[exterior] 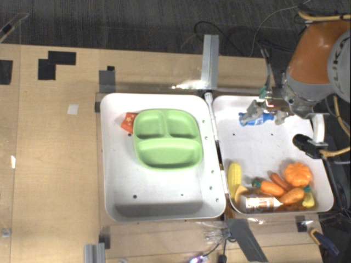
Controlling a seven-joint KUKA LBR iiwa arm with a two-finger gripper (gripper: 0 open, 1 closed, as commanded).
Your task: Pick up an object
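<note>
My gripper hangs over the far part of the right bin, under the grey arm with the orange band. A small blue object lies directly at the gripper's tip, partly covered by it; whether it is held or resting on the bin floor is not clear. At the near end of that bin are a yellow corn cob, two carrots, an orange pumpkin-like piece and a small bottle lying on its side.
The left bin holds a green divided plate with a red item poking out from under its far left edge. A metal post rises behind the bins. Cables and a black fitting hang at the right bin's edge.
</note>
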